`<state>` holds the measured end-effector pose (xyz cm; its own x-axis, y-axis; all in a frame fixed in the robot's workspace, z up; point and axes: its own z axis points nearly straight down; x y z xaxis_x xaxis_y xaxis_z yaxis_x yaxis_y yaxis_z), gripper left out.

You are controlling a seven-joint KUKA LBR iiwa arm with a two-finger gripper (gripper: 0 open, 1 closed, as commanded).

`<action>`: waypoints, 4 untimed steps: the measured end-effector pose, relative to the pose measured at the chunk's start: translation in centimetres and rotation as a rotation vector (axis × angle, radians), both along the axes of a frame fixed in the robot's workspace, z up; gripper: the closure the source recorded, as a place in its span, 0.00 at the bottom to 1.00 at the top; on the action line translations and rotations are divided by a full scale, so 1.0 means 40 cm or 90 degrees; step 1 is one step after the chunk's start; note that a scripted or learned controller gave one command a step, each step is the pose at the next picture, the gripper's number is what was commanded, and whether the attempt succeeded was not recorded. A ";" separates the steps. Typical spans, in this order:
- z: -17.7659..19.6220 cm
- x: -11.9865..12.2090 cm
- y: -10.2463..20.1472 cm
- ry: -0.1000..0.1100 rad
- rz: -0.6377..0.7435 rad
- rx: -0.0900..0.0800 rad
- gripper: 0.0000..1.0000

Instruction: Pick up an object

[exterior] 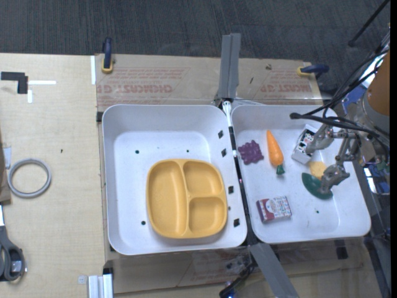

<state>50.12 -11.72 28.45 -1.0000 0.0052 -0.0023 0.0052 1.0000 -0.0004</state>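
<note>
Dark grey carpet floor [155,11] runs along the far edge of the light wood worktop [56,228]. A cardboard sheet [161,82] lies at that far edge, held by two clamps [108,54]. A roll of tape [28,177] rests near the left edge.

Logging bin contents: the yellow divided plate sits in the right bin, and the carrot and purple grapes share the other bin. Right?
Not quite. The camera view shows the yellow divided plate in the left bin; the carrot and purple grapes share the other, right bin.
</note>
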 end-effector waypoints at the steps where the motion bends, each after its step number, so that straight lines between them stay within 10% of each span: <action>1: -0.014 0.124 -0.021 0.000 0.052 0.000 0.00; 2: -0.263 0.094 -0.011 0.001 0.056 0.000 0.00; 3: -0.449 0.281 -0.023 -0.001 -0.232 0.000 0.00; 4: -0.229 0.291 0.103 -0.001 -0.175 0.000 0.00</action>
<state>61.75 -7.60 19.27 -0.9610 0.2767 -0.0044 0.2767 0.9610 -0.0002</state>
